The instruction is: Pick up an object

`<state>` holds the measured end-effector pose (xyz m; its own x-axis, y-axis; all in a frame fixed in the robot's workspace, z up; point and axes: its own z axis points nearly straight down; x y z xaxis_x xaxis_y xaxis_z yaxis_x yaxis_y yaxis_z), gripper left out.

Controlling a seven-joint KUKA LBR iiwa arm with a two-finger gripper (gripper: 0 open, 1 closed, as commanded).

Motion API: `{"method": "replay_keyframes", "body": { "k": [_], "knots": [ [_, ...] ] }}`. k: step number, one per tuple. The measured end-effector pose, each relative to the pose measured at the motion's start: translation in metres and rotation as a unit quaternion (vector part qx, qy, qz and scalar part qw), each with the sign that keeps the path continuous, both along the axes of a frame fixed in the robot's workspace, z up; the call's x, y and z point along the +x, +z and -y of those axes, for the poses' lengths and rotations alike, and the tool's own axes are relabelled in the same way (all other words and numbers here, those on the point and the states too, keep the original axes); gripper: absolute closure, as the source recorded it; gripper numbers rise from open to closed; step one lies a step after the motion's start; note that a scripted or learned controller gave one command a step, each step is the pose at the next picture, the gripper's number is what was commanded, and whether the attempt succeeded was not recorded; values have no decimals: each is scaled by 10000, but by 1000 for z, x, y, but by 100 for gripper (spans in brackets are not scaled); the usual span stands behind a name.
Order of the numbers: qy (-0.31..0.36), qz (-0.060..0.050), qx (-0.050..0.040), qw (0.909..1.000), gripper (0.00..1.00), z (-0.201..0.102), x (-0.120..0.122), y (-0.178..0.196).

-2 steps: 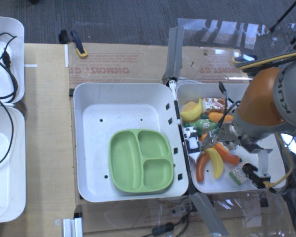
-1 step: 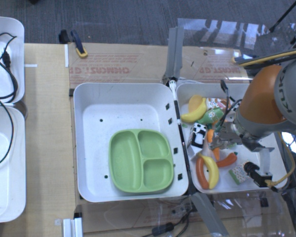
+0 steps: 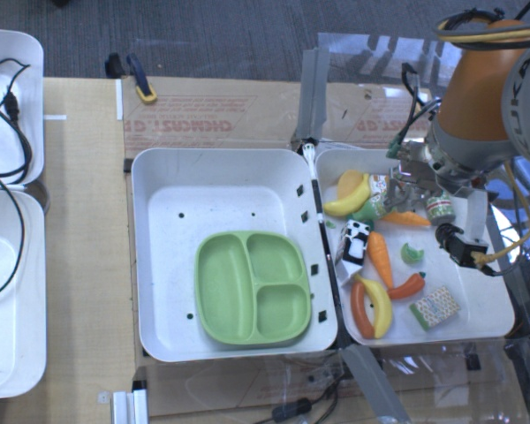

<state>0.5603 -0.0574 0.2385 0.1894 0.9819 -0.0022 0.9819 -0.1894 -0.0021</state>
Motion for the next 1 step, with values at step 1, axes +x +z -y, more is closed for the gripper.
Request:
{"method": "replay_keyframes", "body": {
  "k": [1],
  "knots": [
    [3,-6,-2,10000,0,0,0,0]
  ]
}}
